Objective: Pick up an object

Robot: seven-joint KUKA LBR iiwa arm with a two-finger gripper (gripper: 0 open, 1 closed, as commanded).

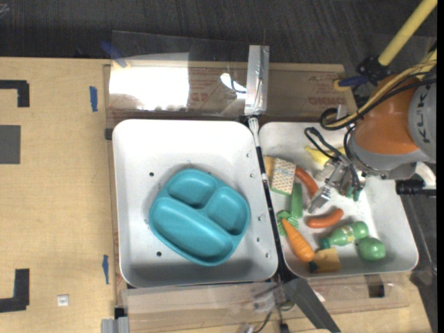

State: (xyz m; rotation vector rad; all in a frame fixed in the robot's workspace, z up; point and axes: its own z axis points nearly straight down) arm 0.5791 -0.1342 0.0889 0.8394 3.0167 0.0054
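Lower right of frame, toy vegetables (pixel 326 231) filled the right bin (pixel 402 255); the gripper (pixel 325 195) hovered above them, its grip state unclear.

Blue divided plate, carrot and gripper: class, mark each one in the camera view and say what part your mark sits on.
blue divided plate (pixel 200 216): camera view, on its middle ridge.
carrot (pixel 298 242): camera view, on the orange body.
gripper (pixel 325 198): camera view, at its fingertips above the right bin.

A robotics lab is suggested: two white bins (pixel 132 186) are fixed on a cardboard-covered bench (pixel 48 186) marked with blue tape (pixel 93 98), cables (pixel 347 116) are draped nearby, and toy food (pixel 298 238) is used.
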